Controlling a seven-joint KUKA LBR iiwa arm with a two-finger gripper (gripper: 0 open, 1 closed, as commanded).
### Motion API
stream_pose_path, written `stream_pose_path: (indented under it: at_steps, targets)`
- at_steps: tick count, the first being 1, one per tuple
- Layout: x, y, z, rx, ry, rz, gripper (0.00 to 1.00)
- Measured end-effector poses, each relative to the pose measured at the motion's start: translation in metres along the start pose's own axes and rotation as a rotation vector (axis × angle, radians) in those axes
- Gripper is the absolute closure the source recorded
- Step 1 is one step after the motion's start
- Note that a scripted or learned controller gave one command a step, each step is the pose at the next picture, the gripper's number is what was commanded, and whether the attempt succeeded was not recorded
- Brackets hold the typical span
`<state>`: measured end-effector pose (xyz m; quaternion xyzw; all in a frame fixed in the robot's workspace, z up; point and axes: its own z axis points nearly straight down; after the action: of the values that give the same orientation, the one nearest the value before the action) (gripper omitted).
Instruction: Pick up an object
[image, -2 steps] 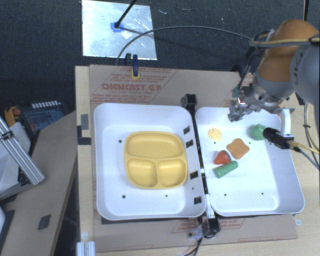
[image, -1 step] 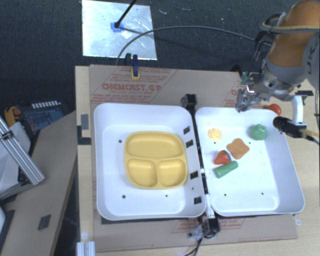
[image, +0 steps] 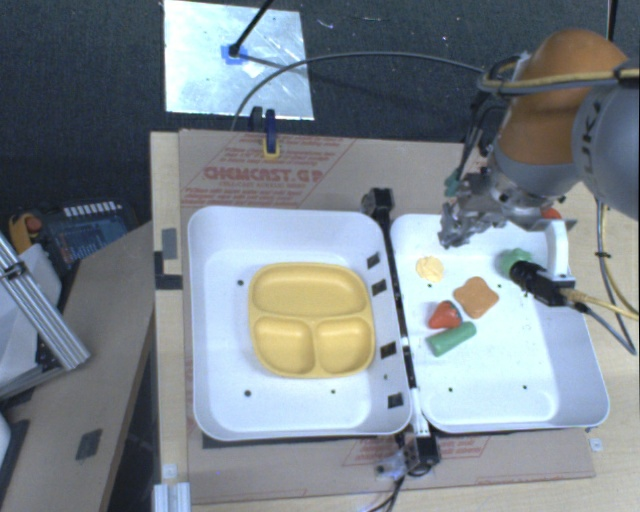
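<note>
In the camera view the bench (image: 165, 330) carries two shallow white bins side by side on a sheet of brown card (image: 330, 165) printed in red. The left bin (image: 215, 300) holds a yellow tray (image: 310, 318) with three compartments, lying flat near the bin's middle. The right bin (image: 520, 375) holds the small things to be picked, all gathered in its far half. A pale yellow round piece (image: 429, 268) lies nearest the wall between the bins. An orange piece (image: 476, 297) lies to its right and nearer the camera. A red piece (image: 445, 315) is just beside the orange one, and a green stick (image: 452, 337) lies tilted just below the red piece, close enough that they seem to touch. A green lump (image: 514, 259) sits apart from these, farther right. The grey arm (image: 560, 120) reaches in from the right, and its gripper (image: 452, 232) hangs over the far left corner of the right bin, just above the pale yellow round piece and apart from it. Whether the gripper is spread or pressed together I cannot tell, and nothing is seen held in it. The near half of the right bin is bare white. A blue and yellow clamp (image: 268, 130) sits at the far edge of the card
</note>
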<state>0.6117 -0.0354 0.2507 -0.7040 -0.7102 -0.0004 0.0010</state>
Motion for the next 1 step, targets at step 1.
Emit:
stream_pose_path:
  at_steps: [1]
  targets:
    - [0.0361, -0.0216, 0.0028, -0.001, -0.001, 0.002, 1.00]
